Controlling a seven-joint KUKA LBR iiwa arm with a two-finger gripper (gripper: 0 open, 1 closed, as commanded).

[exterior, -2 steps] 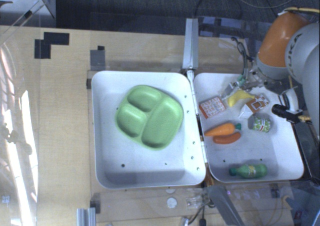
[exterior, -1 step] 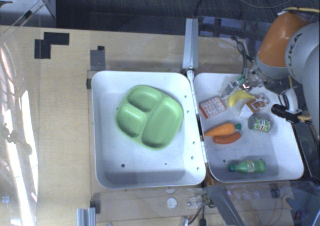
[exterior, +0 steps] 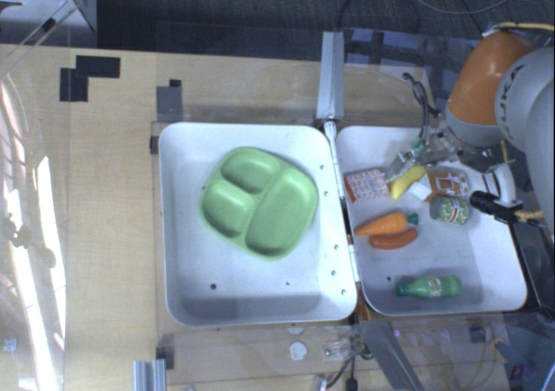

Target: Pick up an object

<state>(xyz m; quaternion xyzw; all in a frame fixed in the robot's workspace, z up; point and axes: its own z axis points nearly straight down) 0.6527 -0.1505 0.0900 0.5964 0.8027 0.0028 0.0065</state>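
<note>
- Where the pale wooden bench (exterior: 104, 233) carries them, two shallow white bins sit side by side: the left white bin (exterior: 182, 294) and the right white bin (exterior: 499, 281), touching along their inner walls.
- The grey arm with its orange band (exterior: 486, 77) reaches over the right bin's far right corner.
- A green three-compartment plastic plate (exterior: 258, 200) lies tilted in the middle of the left bin.
- The two-finger gripper (exterior: 422, 153) is low over the right bin's far edge; whether its fingers are spread or closed cannot be told.
- A green plastic bottle (exterior: 428, 287) lies near the right bin's near edge, long axis left to right, cap end pointing right.
- An orange toy carrot (exterior: 386, 224) lies mid-bin, leafy end pointing right, with a red sausage-shaped piece (exterior: 393, 240) just beside it.
- A yellow banana-shaped toy (exterior: 408, 181) slants just under the gripper.
- A red-and-white printed card (exterior: 366, 184) lies by the left wall.
</note>
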